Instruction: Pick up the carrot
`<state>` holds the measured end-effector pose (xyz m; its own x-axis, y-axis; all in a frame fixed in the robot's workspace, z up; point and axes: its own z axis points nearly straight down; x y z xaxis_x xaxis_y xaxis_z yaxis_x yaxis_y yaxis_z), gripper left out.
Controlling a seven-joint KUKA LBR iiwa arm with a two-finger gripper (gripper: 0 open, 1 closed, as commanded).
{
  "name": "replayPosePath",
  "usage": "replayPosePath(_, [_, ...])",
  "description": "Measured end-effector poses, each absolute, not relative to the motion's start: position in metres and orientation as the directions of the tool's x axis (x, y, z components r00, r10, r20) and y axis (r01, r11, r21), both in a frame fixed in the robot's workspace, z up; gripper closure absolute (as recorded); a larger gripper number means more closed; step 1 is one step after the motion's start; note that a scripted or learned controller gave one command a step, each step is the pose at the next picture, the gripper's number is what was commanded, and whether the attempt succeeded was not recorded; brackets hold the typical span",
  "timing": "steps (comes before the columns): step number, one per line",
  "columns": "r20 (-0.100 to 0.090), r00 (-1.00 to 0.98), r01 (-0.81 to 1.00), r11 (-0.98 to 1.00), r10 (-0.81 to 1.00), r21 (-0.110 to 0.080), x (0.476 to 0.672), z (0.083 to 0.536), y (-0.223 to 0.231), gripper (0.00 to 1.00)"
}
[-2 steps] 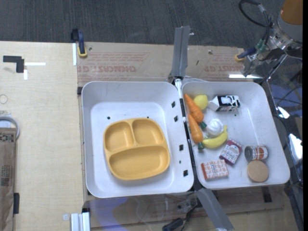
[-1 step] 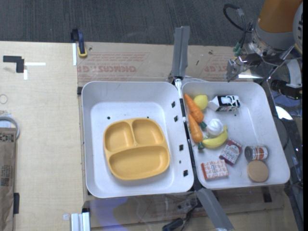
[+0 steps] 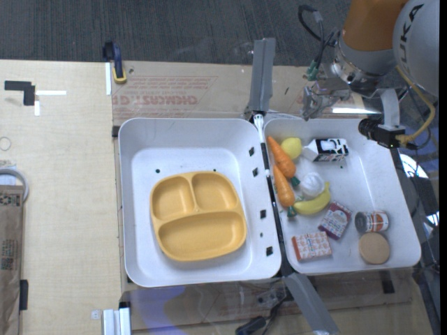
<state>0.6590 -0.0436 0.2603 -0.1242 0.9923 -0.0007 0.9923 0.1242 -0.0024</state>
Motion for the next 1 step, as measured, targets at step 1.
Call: replayPosePath(1, [-0.001,-0.164,0.986,0.164,0.986,-0.003,0.6590,0.2549,0.0121,1.00])
